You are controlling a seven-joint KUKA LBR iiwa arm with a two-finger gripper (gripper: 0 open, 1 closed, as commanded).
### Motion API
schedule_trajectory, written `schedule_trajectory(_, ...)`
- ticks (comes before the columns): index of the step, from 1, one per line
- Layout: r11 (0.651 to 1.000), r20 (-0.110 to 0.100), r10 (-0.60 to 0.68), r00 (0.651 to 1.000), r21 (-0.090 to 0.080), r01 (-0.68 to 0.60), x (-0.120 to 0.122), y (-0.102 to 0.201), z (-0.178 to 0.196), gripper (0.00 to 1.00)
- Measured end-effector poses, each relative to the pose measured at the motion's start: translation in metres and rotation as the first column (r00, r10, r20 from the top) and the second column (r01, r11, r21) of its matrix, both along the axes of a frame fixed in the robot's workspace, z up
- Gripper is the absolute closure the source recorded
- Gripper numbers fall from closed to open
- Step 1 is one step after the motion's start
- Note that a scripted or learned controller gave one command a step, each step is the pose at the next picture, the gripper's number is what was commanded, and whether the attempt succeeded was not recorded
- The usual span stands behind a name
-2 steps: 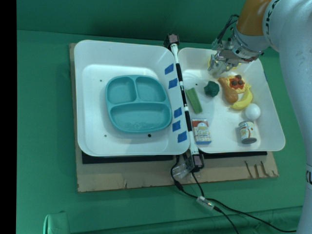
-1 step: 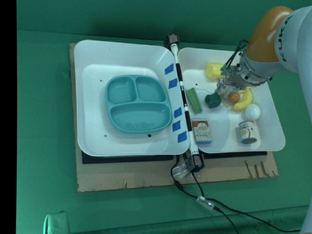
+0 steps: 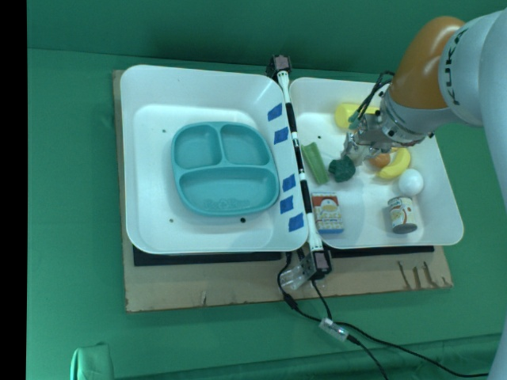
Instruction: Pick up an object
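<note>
1. The arm (image 3: pixel 444 62) reached in from the right over the right-hand bin (image 3: pixel 444 228). Its gripper (image 3: pixel 354 150) hung low above the middle of that bin, among the toy foods.

2. The fingers pointed down and toward the left. Their tips were too small and too crowded by cables to judge. Whether they stood apart or closed could not be told, and nothing could be seen held between them.

3. The nearest item was a dark green broccoli piece (image 3: pixel 341 169). It lay just beside the fingertips, slightly below and to their left in the view, possibly touching. It was compact and lumpy, with no clear long axis.

4. A green cucumber (image 3: pixel 314 161) lay further left, near the divider, its long axis running from upper left to lower right.

5. Close on the gripper's other side lay a small orange fruit (image 3: pixel 382 160) and a banana (image 3: pixel 396 164). A yellow piece (image 3: pixel 345 115) sat partly behind the wrist.

6. Well apart, toward the near edge, stood a carton (image 3: pixel 327 213), a can (image 3: pixel 402 214) and a white egg (image 3: pixel 410 182).

7. Judgement: the broccoli piece was the likely target. The coming move appeared to turn on a short shift down and left to centre the fingers over it.

8. The left bin (image 3: pixel 150 117) held a teal divided plate (image 3: pixel 225 167), away from the arm.
</note>
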State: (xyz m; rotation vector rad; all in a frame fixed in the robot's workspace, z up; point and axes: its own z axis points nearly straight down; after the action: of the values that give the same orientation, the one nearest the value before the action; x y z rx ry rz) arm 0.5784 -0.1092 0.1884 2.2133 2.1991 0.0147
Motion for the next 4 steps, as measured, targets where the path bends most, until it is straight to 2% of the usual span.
schedule_trajectory(1, 1.0, 0.013, -0.006, 1.0, -0.003, 0.006, 0.003, -0.002, 0.015, 1.0)
schedule_trajectory(2, 1.0, 0.013, -0.006, 1.0, -0.002, 0.006, 0.003, -0.002, 0.015, 0.0)
schedule_trajectory(3, 1.0, 0.026, -0.011, 1.0, -0.005, 0.011, 0.005, -0.004, 0.03, 1.0)
schedule_trajectory(4, 1.0, 0.025, -0.011, 1.0, -0.005, 0.011, 0.005, -0.004, 0.03, 0.0)
